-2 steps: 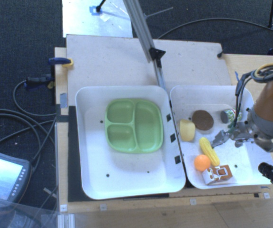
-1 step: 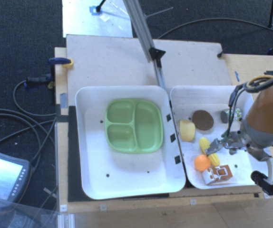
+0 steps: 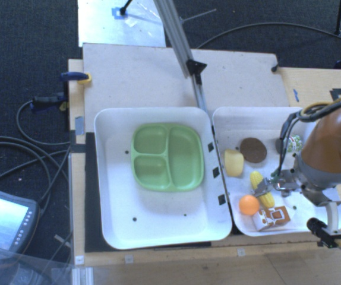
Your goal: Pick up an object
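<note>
Near edge first: one orange-and-white carton [image 3: 272,217] lying flat at the front of the right bin [image 3: 233,123]. Just left of it I count one orange ball [image 3: 249,205].

One small yellow corn-like piece [image 3: 267,200] sits between ball and carton, touching or almost touching both.

End effector [image 3: 265,186] is low in the right bin, right above that cluster, with the arm [image 3: 331,144] coming in from the right. Its metal tips sit next to a second small yellow piece [image 3: 256,179]. I can't tell how far the fingers are spread, or whether anything is between them; the tips are too small and cluttered to read.

Further back in the same bin: one pale yellow block [image 3: 234,163], and just right of it one brown round disc [image 3: 253,150], the two close together.

So I count six loose items, all in the right bin.

Left bin [image 3: 108,159] has one green divided plate [image 3: 168,157] with three compartments, roughly centred.

Two white bins total, side by side on the worktop [image 3: 135,76]. One handheld pendant [image 3: 4,215] on the floor at far left.
</note>
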Available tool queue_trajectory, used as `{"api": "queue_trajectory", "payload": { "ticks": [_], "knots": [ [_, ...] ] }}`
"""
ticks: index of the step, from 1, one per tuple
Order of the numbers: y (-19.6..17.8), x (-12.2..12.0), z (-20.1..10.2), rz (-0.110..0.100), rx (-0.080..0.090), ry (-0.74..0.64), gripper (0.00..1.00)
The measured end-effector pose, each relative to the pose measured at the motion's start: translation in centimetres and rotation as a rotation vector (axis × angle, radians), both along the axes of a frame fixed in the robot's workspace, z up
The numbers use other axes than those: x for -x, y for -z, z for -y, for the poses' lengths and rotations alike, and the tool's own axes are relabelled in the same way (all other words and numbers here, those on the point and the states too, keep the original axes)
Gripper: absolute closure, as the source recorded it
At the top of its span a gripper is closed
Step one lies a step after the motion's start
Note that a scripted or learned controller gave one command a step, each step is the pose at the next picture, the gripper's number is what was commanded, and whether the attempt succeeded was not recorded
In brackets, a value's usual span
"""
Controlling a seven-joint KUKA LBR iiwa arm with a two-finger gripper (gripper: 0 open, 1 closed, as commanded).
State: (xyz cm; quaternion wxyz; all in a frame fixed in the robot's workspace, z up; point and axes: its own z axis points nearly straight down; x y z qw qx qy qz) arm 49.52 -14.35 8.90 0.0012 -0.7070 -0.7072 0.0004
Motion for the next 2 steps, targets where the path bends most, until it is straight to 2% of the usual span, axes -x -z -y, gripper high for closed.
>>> {"api": "queue_trajectory", "payload": {
  "ticks": [1,2],
  "knots": [
    [-1.2,-0.1,0.0,0.005,0.001,0.001,1.00],
    [-7.4,-0.2,0.7,0.011,0.004,-0.004,1.00]
  ]
}}
